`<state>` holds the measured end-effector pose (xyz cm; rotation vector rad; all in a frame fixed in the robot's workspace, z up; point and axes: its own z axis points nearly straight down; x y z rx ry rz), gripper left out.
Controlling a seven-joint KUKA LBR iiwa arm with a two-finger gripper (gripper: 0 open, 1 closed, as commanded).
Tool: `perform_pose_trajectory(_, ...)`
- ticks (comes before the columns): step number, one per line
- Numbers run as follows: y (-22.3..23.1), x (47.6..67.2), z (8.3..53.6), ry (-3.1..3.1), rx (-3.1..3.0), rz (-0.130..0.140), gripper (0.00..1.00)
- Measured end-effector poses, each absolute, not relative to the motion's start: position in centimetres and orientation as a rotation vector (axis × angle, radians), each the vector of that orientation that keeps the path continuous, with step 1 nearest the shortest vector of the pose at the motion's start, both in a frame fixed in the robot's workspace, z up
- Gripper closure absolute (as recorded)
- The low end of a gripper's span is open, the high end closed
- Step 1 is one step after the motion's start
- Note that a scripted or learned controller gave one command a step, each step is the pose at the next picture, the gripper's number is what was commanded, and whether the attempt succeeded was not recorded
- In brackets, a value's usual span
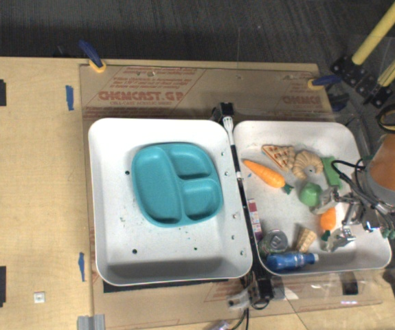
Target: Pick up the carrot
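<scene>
1. In the camera view, two shallow white bins sat side by side on a cardboard-covered bench: the left bin [108,205] and the right bin [341,137].
2. The left bin held a teal divided plate [176,182], lying flat near the bin's middle, with three compartments facing up.
3. The carrot [264,174], orange with a green stub at its lower right end, lay on its side in the upper left part of the right bin, close to the wall shared with the left bin. Nothing touched it from above.
4. Just above and right of the carrot lay a tan waffle-patterned wedge [278,155] and beside that a ridged beige shell-like toy [308,162].
5. A round green toy [310,195] lay right of the carrot's green end, and a green strip [330,171] lay above it.
6. A blue bottle-shaped item [290,260] rested along the front wall, with a grey round item [275,240] and a small tan block [306,239] just behind it.
7. The gripper [343,227] was low over the right part of the right bin, well apart from the carrot, with a small orange item [328,218] just beside it. Cables cluttered it, so whether its fingers were apart or together could not be told.
</scene>
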<state>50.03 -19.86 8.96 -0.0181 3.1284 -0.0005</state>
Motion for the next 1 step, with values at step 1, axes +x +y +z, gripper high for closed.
perform_pose_trajectory(1, -19.7, 48.72, 9.0, 3.121, 0.165, -0.005, 0.0)
